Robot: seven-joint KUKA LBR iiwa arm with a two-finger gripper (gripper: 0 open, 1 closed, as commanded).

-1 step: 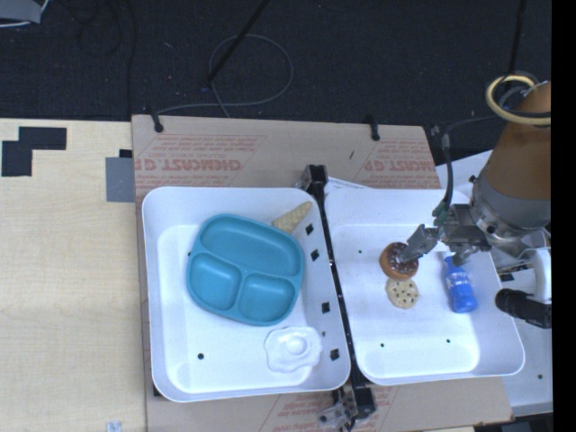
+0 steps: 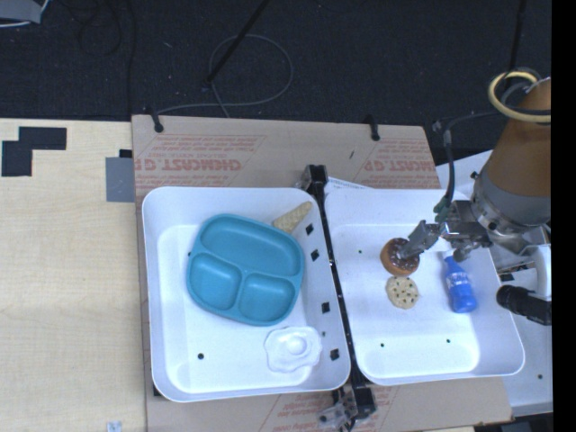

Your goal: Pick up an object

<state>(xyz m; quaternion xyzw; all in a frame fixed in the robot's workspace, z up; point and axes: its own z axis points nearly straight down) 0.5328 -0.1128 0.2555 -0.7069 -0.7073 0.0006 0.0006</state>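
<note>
In the right bin (image 2: 423, 367) lie a brown donut (image 2: 392, 257), a chocolate-chip cookie (image 2: 402, 292) just below it, and a blue bottle (image 2: 460, 284) to their right. My gripper (image 2: 410, 254) reaches in from the right and sits low over the donut's right edge, touching or nearly touching it. The cookie and the bottle lie apart from the gripper. The grey arm with its orange band (image 2: 526, 151) rises at the right edge of the camera view.
The left bin (image 2: 162, 331) holds a blue divided plate (image 2: 245, 268), a toy fried egg (image 2: 292, 347) near its front right corner and a tan wedge (image 2: 292, 216) at the back. A black divider (image 2: 326, 268) separates the bins. Cables hang by the arm.
</note>
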